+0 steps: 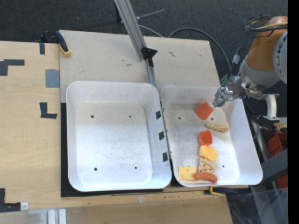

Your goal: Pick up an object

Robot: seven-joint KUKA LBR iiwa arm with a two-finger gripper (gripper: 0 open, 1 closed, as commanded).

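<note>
Gripper [219, 100] poised just beside the orange block [203, 111] in the right bin [243, 139].

The block lay near that bin's upper end, apart from the other toy foods lower down; whether the gripper was open or closed could not be told. The block looked light, stiff and probably smooth plastic, best pinched across its two flat opposite sides, since a corner grip would likely slip.

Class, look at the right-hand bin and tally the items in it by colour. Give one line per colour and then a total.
Orange-red: 3 (upper block, middle block, sausage)
Yellow: 2 (block, flat piece)
Tan: 2 (bread-like piece, waffle-like wedge)
Total: 7
</note>
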